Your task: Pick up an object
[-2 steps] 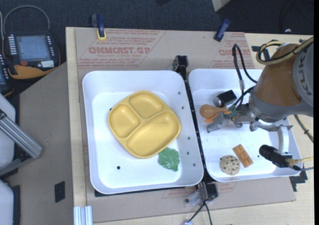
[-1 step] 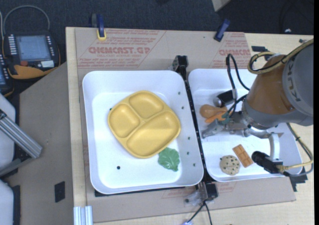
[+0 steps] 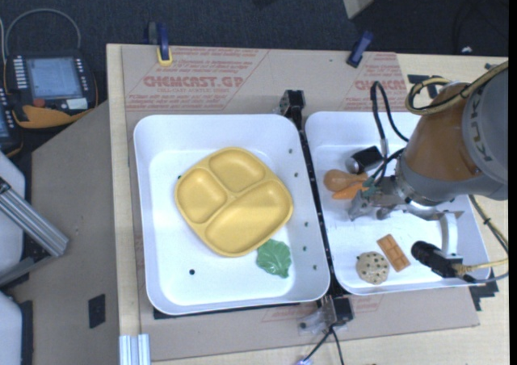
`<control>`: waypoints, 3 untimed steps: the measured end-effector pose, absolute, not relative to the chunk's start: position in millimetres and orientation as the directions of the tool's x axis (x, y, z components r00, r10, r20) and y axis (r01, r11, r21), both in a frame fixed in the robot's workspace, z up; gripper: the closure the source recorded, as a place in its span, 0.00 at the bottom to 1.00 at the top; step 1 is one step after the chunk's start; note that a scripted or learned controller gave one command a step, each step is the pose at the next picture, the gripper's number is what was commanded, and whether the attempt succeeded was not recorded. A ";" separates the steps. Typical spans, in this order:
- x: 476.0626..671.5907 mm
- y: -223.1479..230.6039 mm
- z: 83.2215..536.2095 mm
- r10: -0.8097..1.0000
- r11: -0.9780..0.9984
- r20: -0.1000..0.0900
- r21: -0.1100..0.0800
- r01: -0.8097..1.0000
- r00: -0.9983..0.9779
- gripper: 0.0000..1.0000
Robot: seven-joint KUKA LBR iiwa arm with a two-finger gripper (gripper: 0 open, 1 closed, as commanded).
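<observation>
In the right bin point(image 3: 477, 230), the claw point(image 3: 367, 203) hangs just at five o'clock of an orange carrot-like toy point(image 3: 344, 183) — long axis roughly nine-to-three (whether spread or pressed together, I cannot tell).

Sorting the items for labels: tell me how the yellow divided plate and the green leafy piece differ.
The yellow divided plate is broad, smooth and split into three compartments; the green leafy piece is small, ruffled and undivided. The plate sits mid-bin; the leafy piece lies at its lower right edge. Both rest in the left bin.
</observation>
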State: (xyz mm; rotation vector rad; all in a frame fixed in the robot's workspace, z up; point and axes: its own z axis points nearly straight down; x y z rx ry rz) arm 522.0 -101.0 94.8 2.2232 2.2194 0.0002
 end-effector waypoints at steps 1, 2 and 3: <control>524.4 -103.4 157.8 1.000 0.001 -0.002 0.006 1.000 -0.001 1.00; 525.2 -104.5 200.8 1.000 0.001 -0.002 0.007 1.000 -0.001 1.00; 524.8 -115.0 257.0 1.000 0.000 -0.002 0.007 1.000 0.000 1.00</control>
